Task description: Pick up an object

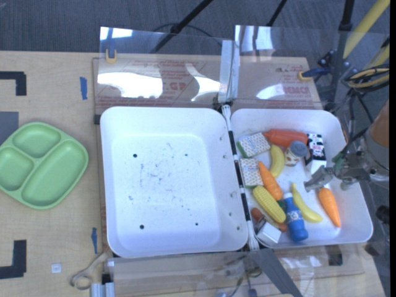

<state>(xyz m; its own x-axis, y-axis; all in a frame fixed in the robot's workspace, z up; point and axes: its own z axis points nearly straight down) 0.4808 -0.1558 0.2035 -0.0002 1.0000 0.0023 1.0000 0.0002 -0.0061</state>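
Note:
The right bin holds several toy foods. Among them are a long orange carrot, two yellow bananas, a corn cob and a blue bottle. There is also a small grey-lidded jar, a black-and-white carton, two waffle crackers and a short carrot. My gripper hangs over the right side of this bin, just above the short carrot and right of the jar. It is open with nothing between its fingers.
The left bin sits beside the right one, with a raised divider between them. A green sectioned plate lies on the bench at far left. Clear plastic walls stand behind both bins.

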